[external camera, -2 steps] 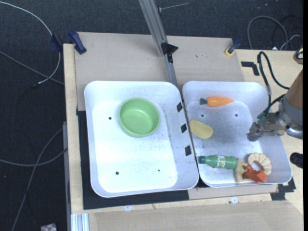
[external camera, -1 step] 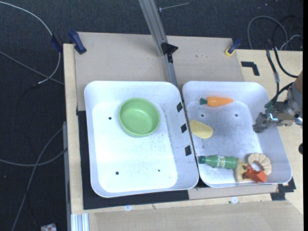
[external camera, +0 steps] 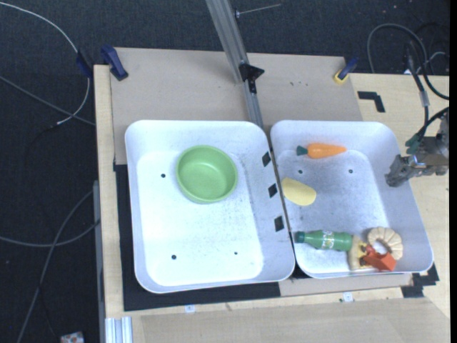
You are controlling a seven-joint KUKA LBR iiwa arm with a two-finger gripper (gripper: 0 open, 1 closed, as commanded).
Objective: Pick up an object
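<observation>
The right bin (external camera: 385,199) holds an orange carrot (external camera: 323,150) near its far edge, a yellow lemon-like piece (external camera: 298,191) at its left side, and a green bottle (external camera: 325,241) lying flat near the front. Beside the bottle sit a tan ring-shaped piece (external camera: 386,240) and a small red piece (external camera: 376,261). A green bowl (external camera: 206,174) stands in the left bin (external camera: 164,256). My gripper (external camera: 402,171) hangs at the right rim of the right bin, apart from every object.
A slanted metal pole (external camera: 227,34) rises from the bench behind the gap between the bins. Blue clamps (external camera: 113,61) and a yellow-blue clamp (external camera: 345,68) sit at the bench's back edge. Cables (external camera: 421,56) trail at the far right.
</observation>
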